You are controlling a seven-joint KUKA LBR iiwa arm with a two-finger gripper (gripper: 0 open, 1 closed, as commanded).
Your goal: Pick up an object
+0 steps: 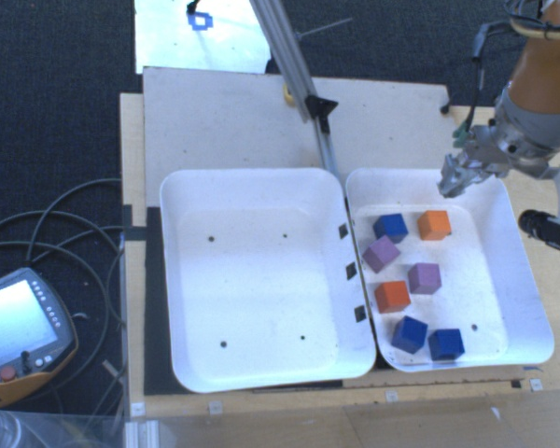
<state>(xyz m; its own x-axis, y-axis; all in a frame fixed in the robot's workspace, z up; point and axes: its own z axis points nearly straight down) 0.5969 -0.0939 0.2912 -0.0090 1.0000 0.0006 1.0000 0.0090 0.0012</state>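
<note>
The orange cube (434, 225) nearest the gripper (451, 183) lies just below and a little to the left of the fingertips, on the floor of the right bin (532, 317), apart from them. A blue cube (390, 227) sits further left of the fingertips, beside that orange one, and a purple cube (381, 253) lies lower left again. Below the fingertips, deeper in the bin, come a second purple cube (425, 277) and a second orange cube (392, 296), with two blue cubes (427, 339) near the bin's lower rim, farthest from the tips. The gripper hangs over the bin's upper rim with nothing seen between its fingers; they look drawn close together, though at this slant I cannot tell for sure. Well left of the fingers lies the left bin (173, 250). Far left, off the bench, a handheld control pendant (19, 329) rests among cables.
</note>
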